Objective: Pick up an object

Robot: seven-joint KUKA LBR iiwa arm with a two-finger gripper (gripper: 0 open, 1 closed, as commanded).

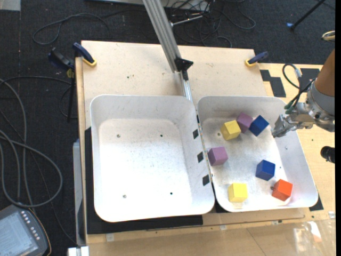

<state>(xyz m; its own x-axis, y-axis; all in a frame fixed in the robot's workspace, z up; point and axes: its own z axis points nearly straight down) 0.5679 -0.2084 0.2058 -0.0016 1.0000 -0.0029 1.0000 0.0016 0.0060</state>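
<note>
Hand (pixel 281 128) hovers just beside the blue cube (pixel 259 125); no writing legible.

White bins (pixel 141 108); yellow (pixel 231 129), purple (pixel 217 156), blue (pixel 265 169) cubes; one orange, perhaps red-orange, cube (pixel 282 189).

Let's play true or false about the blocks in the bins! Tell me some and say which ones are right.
1. All the blocks sit in the right bin. True.
2. There are two yellow blocks. True.
3. The orange block sits in the middle of the left bin. False: it lies near the right bin's front right corner.
4. The gripper is holding a purple block. False: nothing shows between its fingers; it hangs by the right bin's right rim.
5. A blue block lies close beside a purple block. True.
</note>
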